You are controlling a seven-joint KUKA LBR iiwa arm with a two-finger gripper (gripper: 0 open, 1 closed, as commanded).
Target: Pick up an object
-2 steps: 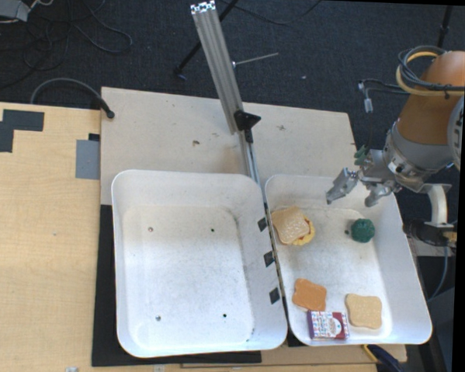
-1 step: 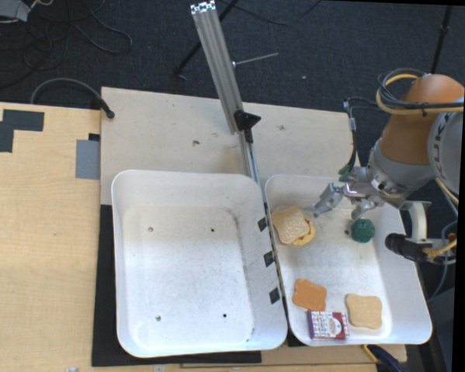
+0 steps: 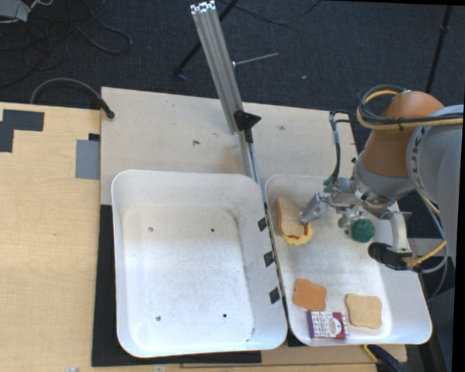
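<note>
In the camera view, the grey arm (image 3: 421, 152) is reaching in from the right and hanging its pincer (image 3: 318, 211) low over the upper part of the right bin (image 3: 412, 327). The metal tips are pointing toward the sandwich-like toy (image 3: 291, 223), a tan slice with a yellow and red edge that is leaning near the bin's left wall. Whether the tips are standing apart or together I cannot tell, since they are small and partly lost against the white floor. Nothing is showing between them, so I judge the toy is lying free.

A green round piece (image 3: 361, 230) is sitting just under the wrist. Toward the near edge, an orange slice (image 3: 310, 294), a toast-coloured slice (image 3: 363, 311) and a small printed packet (image 3: 327, 325) are lying flat and well spread, which is probably leaving each easy to approach from above. The left bin (image 3: 139, 192) is waiting beside it on the surface (image 3: 173, 128).
</note>
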